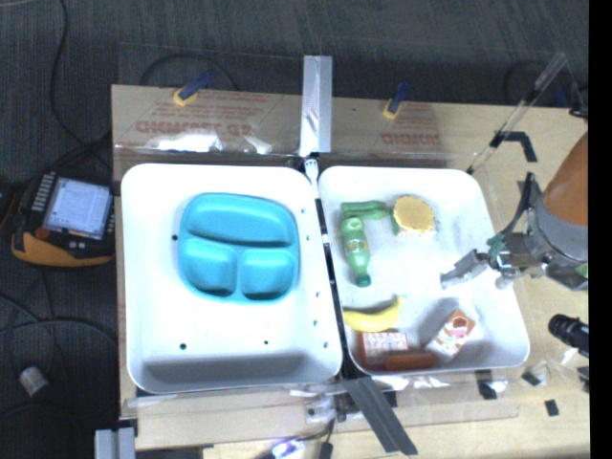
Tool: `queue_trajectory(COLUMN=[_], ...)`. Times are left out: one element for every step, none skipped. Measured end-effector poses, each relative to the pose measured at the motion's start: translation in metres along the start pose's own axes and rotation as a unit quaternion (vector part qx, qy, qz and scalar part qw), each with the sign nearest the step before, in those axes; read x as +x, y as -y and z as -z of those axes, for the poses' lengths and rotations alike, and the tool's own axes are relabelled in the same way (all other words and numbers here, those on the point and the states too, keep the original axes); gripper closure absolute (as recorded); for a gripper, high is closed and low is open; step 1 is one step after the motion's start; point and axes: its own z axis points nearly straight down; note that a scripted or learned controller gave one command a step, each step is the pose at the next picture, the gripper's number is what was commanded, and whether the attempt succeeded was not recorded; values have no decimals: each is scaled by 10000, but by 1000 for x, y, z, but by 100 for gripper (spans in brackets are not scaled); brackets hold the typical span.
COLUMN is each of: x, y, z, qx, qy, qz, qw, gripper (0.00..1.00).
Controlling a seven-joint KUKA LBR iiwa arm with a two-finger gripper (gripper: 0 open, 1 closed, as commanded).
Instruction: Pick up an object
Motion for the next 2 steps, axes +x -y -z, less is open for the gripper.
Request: queue_trajectory(x=[34,83], y=[1,2], z=[28,-70], qx=[-4,9], qy=[-3,-9], qz=[-277,390], qw=[9996,9992], gripper=[0,0])
